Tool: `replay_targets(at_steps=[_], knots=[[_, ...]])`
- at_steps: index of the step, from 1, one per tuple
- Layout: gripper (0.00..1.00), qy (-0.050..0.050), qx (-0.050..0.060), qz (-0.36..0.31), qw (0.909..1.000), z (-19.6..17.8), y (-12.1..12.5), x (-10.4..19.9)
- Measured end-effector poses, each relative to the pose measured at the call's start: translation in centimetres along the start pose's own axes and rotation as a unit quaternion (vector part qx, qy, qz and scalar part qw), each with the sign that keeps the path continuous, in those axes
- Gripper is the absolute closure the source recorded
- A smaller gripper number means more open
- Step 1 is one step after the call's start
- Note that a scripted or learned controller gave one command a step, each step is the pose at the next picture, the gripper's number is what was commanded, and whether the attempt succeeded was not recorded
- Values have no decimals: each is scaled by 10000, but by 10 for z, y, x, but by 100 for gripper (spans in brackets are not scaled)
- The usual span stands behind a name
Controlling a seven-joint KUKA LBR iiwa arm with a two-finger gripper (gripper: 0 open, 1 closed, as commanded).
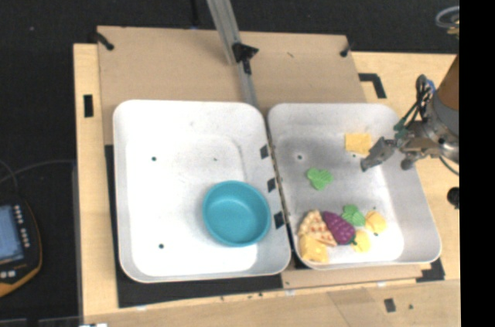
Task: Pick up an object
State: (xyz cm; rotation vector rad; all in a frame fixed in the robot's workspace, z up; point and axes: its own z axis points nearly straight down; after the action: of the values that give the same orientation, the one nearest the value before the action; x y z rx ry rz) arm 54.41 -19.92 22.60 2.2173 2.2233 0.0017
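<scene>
A blue bowl [236, 212] sits upright in the left bin's near right corner. In the right bin, a flat yellow piece [357, 142] lies toward the far side and a small green piece [319, 178] near the middle, while a purple cluster [337, 226], a pale waffle-patterned piece [312, 226] and yellow bits [375, 223] crowd the near edge

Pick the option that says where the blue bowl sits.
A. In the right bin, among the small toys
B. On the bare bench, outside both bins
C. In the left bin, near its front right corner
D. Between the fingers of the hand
C: the blue bowl rests on the floor of the left bin, toward its front right corner, apart from the small toys in the right bin.
</scene>
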Motion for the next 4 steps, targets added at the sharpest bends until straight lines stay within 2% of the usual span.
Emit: replay_targets(at_steps=[1, 2, 3, 4], knots=[[0, 0, -1, 2, 10000, 0, 0, 0], [0, -7, 21, 18, 10000, 51, 5, -10], [0, 0, 24, 19, 10000, 98, -3, -5], [0, -8, 12, 27, 10000, 126, -3, -7]])
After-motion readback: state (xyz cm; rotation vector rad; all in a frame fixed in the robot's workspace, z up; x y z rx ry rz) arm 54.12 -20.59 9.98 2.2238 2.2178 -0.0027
